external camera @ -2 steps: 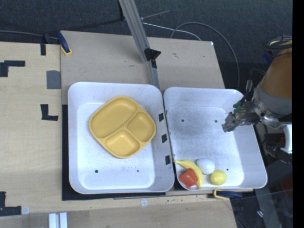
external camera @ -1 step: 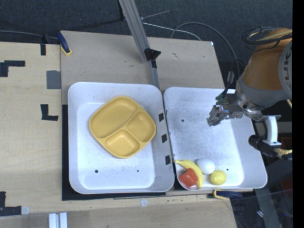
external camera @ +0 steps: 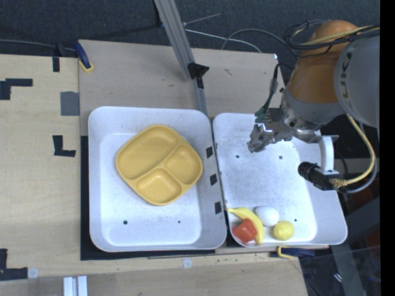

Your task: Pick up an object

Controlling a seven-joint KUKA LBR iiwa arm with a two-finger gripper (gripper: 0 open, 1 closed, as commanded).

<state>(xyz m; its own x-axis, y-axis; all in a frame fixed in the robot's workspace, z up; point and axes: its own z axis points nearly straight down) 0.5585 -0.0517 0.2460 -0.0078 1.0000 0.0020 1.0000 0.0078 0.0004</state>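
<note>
In the right bin (external camera: 271, 171), several small toys lie at the near edge: a yellow banana (external camera: 245, 215), a red piece (external camera: 245, 229) against it, a white egg-shaped object (external camera: 267, 215) and a small yellow ball (external camera: 283, 230). My gripper (external camera: 258, 142) hangs over the far part of that bin, well away from the toys. Nothing shows between its fingers. A yellow divided plate (external camera: 159, 164) rests in the left bin (external camera: 105, 184).
A grey metal pole (external camera: 179, 36) slants down from the top to the seam between the bins. Cables (external camera: 247, 39) lie on the bench behind the right bin. The arm's body (external camera: 321, 73) fills the upper right.
</note>
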